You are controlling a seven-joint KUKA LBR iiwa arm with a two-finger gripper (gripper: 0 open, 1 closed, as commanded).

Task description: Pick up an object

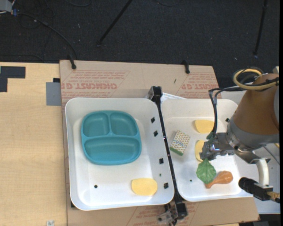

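Hovering just above the green leaf (206, 171), the end effector (210, 152) hid its grip; cardboard (108, 81) read "CHEMCRST".

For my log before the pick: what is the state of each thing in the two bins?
Teal divided plastic plate: flat, left bin.
Yellow oval piece: lying, left bin.
Small patterned box: lying, right bin.
Green leaf: touching orange piece.
Gripper: low over right bin.
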